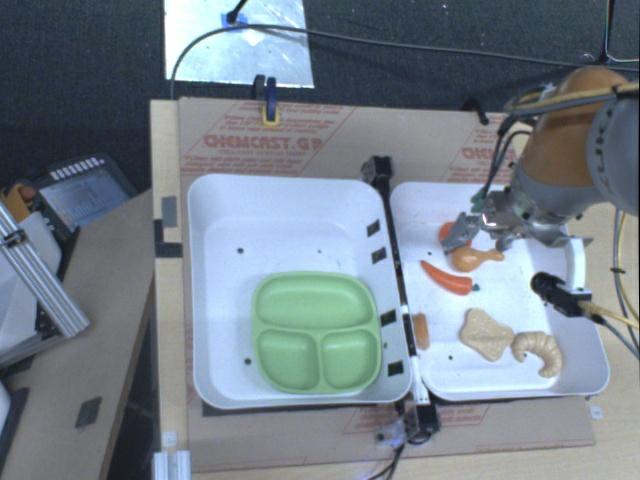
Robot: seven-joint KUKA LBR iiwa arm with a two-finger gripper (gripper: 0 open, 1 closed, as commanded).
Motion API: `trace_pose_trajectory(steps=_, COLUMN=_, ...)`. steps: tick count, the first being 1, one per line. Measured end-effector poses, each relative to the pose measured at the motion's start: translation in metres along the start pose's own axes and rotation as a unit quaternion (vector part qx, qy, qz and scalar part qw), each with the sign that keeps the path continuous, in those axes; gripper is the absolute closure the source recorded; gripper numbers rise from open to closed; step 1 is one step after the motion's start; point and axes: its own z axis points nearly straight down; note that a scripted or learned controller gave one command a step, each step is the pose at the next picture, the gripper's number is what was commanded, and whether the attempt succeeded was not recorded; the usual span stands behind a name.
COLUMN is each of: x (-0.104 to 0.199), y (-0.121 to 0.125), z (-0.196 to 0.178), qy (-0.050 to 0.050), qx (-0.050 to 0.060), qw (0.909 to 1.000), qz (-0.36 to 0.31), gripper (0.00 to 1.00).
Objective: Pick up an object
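The gripper [468, 234] is seen low in the right bin [590, 368], directly over the orange drumstick-shaped toy [474, 259], whose long axis runs left-right, with a red chilli pepper [446, 277] just beside; its opening cannot be told.

Bins [300, 193] smooth white plastic; green tray [315, 330] matt plastic; board [330, 138] brown cardboard.

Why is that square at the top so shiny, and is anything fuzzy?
In the camera view, the silver sheet bounces light back as glare; the white bins look bright but keep detail; the arm is slightly soft at its edges, while the green tray looks sharp, with soft shadows in its hollows.
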Motion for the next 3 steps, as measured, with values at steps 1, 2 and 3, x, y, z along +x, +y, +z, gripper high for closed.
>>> trace_pose_trajectory(steps=1, x=0.004, y=0.001, z=0.042, qy=0.0, qx=0.0, qw=1.0, qz=0.0, gripper=0.0)
trace_pose_trajectory(steps=2, x=0.005, y=0.002, z=0.08, qy=0.0, qx=-0.001, qw=1.0, qz=0.0, gripper=0.0)
trace_pose_trajectory(steps=3, x=0.004, y=0.003, z=0.068, qy=0.0, qx=-0.003, qw=1.0, qz=0.0, gripper=1.0)
